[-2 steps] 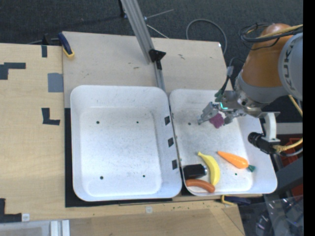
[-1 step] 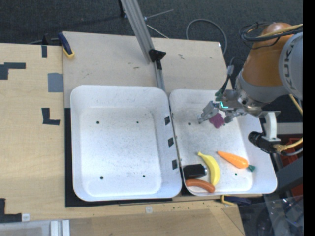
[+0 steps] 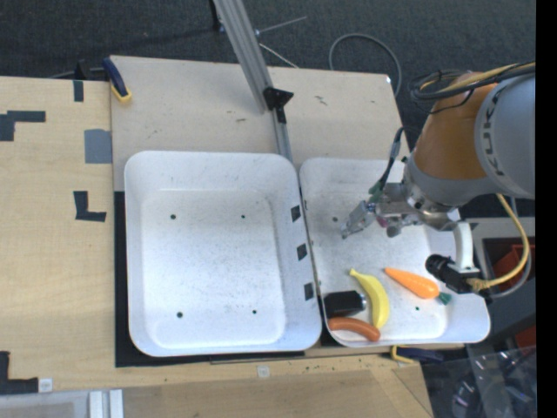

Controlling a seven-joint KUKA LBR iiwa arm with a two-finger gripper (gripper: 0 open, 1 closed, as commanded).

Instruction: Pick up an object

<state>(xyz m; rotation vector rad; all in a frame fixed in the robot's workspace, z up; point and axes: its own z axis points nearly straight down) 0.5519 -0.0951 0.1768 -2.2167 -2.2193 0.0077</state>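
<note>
The tabletop (image 3: 218, 103) carries two shallow white bins side by side: the left bin (image 3: 213, 168) and the right bin (image 3: 348, 177), where the work lies. The grey arm (image 3: 474, 142) with its orange band reaches in over the right bin, and its hand (image 3: 359, 223) hangs above bare bin floor, holding nothing; whether its tips are spread or pressed together I cannot tell at this slant.

The things worth picking crowd the right bin's near end, well apart from the hand: a banana (image 3: 374, 296), a carrot (image 3: 413, 282) with a green stub, a reddish sausage-shaped piece (image 3: 354, 328), and a small black block (image 3: 343, 302) hard against the divider.

The likeliest failure is a descent straight down, closing on nothing. Should the hand go to the cluster, the banana, block and sausage lie touching or nearly so, and one tip may land on a neighbour, shoving the pile instead of gripping. The block and sausage also sit tight to the bin wall, leaving little room for a tip. The carrot lies freest, though its taper may let it squirt out.
</note>
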